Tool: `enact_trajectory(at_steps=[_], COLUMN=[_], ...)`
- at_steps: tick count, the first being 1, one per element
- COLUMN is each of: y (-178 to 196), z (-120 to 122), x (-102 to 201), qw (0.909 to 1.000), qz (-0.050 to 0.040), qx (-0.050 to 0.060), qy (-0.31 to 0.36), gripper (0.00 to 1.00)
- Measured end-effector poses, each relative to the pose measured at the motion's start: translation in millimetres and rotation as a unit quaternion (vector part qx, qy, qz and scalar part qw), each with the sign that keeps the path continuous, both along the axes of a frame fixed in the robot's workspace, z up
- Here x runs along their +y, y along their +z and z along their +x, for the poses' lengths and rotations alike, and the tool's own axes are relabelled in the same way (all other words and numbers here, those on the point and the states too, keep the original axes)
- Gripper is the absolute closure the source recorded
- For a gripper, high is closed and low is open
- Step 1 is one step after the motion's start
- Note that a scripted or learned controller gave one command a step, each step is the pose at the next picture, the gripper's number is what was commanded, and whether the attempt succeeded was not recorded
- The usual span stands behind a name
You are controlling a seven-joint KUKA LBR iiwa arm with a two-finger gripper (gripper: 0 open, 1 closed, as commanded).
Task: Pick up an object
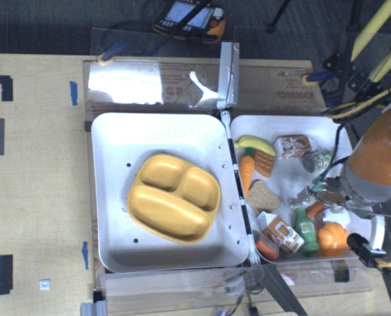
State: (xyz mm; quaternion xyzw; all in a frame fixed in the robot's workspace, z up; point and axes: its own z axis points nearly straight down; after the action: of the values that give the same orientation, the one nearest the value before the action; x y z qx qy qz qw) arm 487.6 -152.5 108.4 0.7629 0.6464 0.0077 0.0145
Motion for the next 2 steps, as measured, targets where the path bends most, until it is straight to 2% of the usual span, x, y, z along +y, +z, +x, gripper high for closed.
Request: enact_trajectory(at_steps=[1,2], y=[10,-2], z=[1,0], x=[0,-3], qw=[1.0,1.0], qz=[-0.0011,0.0042], qx=[-0.002,0.002], qy=[-0.001,0.0], gripper=[1.0,1.0])
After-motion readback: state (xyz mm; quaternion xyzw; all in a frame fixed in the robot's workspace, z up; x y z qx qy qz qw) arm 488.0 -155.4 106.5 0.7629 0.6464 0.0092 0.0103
